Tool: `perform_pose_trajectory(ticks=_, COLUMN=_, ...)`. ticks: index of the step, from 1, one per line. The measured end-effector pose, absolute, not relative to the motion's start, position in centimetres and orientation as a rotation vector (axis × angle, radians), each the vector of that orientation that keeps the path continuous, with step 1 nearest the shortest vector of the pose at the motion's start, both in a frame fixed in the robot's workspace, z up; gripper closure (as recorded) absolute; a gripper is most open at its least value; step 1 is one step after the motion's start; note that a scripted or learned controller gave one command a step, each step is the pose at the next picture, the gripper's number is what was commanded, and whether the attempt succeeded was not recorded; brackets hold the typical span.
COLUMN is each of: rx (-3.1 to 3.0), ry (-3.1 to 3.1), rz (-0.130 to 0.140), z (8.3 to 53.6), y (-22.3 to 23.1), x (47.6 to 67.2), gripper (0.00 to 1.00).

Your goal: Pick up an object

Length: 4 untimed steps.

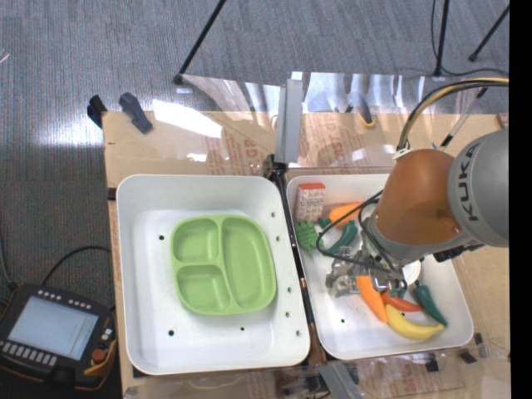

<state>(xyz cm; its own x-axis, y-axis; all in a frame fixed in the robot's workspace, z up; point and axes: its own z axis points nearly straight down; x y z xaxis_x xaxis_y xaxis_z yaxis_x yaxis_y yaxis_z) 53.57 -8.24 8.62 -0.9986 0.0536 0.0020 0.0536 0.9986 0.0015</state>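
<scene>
**A:** Where is the arm?

**B:** The grey arm (478, 194) with its orange band (416, 202) reaches in from the right and hangs over the right bin (461, 302). The gripper (349, 274) is low in that bin, near its middle, just left of a heap of toy food.

**A:** Is the claw open or closed?

**B:** I cannot tell. The metal parts are small and tangled with cables, and nothing is plainly between them.

**A:** What lies by it?

**B:** An orange carrot (374, 298) is just right of the gripper, its long axis running from upper left to lower right, toward the bin's front right corner. Beside it lies a thin red chili (405, 304), a yellow banana (413, 328) along the front edge, pointing left to right and curved slightly, and a dark green pepper (431, 303) angled toward the right edge.

**A:** And at the back of that bin?

**B:** A small red and white carton (312, 202) stands near the back left corner. Below it a green broccoli-like piece (308, 234) sits against the left wall, and another orange piece (343, 214) slants up to the right beside the wrist.

**A:** The left bin?

**B:** The left bin (141, 214) holds a green divided plate (223, 264) with three compartments, lying flat at its middle, well apart from the gripper.
</scene>
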Motion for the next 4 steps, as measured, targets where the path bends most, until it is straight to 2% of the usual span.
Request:
perform_pose_trajectory(ticks=1, rx=-0.345, ry=-3.119, rz=-0.002, z=8.7, y=-8.1, x=49.4, gripper=1.00)
perform_pose_trajectory(ticks=2, rx=-0.457, ry=-3.104, rz=-0.002, z=8.6, y=-8.0, x=47.5, gripper=1.00)
perform_pose_trajectory(ticks=3, rx=-0.455, ry=-3.104, rz=-0.002, z=8.6, y=-8.0, x=47.5, gripper=0.00)
perform_pose_trajectory(ticks=4, rx=-0.359, ry=-3.119, rz=-0.001, z=8.7, y=-8.8, x=47.6, gripper=0.00)
